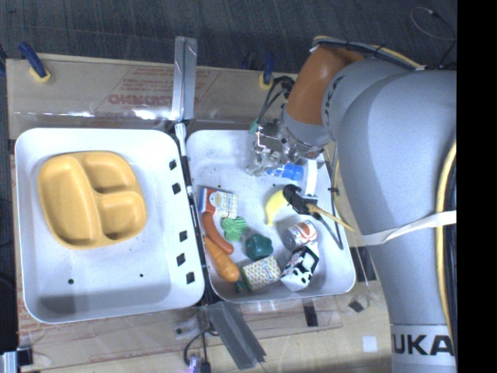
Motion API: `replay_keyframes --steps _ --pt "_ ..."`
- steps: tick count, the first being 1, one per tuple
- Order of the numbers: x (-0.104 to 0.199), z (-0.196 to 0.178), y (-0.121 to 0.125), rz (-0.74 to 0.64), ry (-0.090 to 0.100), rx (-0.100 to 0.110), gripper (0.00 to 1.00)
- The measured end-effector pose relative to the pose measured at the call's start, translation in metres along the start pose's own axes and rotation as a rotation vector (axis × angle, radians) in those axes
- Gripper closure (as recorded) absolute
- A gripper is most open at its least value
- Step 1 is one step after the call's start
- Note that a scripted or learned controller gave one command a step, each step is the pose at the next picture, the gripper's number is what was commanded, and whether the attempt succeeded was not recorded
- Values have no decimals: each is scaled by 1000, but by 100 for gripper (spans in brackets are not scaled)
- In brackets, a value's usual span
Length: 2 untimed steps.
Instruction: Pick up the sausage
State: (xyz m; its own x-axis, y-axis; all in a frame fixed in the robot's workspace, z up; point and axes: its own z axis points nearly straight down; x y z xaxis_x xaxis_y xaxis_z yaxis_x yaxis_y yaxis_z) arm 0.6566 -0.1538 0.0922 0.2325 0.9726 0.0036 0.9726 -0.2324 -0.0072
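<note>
a grey kuka arm with an orange band reaches in from the right over two shallow white bins on a wooden surface (93, 84). its gripper (264, 155) hangs over the upper part of the right bin (221, 150), above bare white floor. i cannot tell how far its fingers are apart, and nothing is seen between them.

the sausage (216, 236), reddish and slim, lies near the left wall of the right bin, lower down, well apart from the gripper. the step in hand looks like the approach, with the grasp not yet made. the next move likely calls for travel down and to the left, then a descent with the fingers set across the sausage's narrow width.

clutter crowds the target. an orange carrot (226, 267) lies just below it, seeming to touch its lower end. a small printed packet (220, 203) sits at its upper end, and a green toy (234, 227) is just beside it on the right. a dark teal piece (258, 245), a patterned block (262, 273), a banana (275, 206), a can (299, 234) and a black-and-white cow figure (300, 268) fill the rest. the bin wall close on the left leaves little room for a finger.

the left bin (46, 294) holds a yellow divided tray (92, 197).
</note>
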Motion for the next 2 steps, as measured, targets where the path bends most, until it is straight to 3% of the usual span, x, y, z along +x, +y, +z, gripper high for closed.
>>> replay_keyframes --steps 1,2 --pt "0 0 0 -1 -2 -2 0" --pt "2 -10 1 -6 -1 -1 100"
